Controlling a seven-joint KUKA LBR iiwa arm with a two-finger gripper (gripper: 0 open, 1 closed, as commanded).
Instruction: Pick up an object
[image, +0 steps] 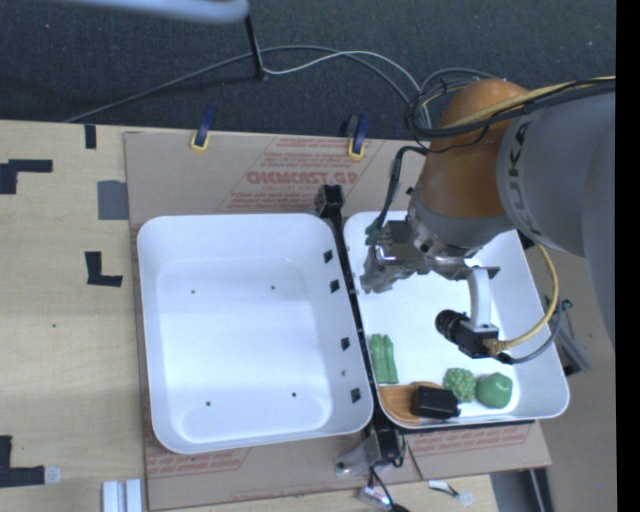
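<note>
From where I stand, the pick looks barely begun. The arm (560, 170) reaches in over the right bin (420, 320), and its gripper (385, 268) hangs low in that bin's far left corner, close beside the divider it shares with the left bin (240, 330). Whether the gripper is spread or closed I cannot tell; that end is a blur of grey metal. I see nothing caught in it.

All the candidates lie at the near end of the right bin, well apart from the gripper. A long green pod (383, 358) lies along the divider side. Beyond it, near the front rim, a black block (435, 402) rests partly on a flat tan piece (395, 400). A knobbly green lump (459, 382) sits just beside a smooth green one (494, 390). A dark cylinder (455, 328) on a yellow cable hangs over the middle of the bin; I take it for part of the rig, not something to pick.

So, as I judge it, nothing is done yet. What is left is everything: moving over one of these things, closing on it, and lifting it clear. The pod seems the nearest, though it lies tight against the wall
</note>
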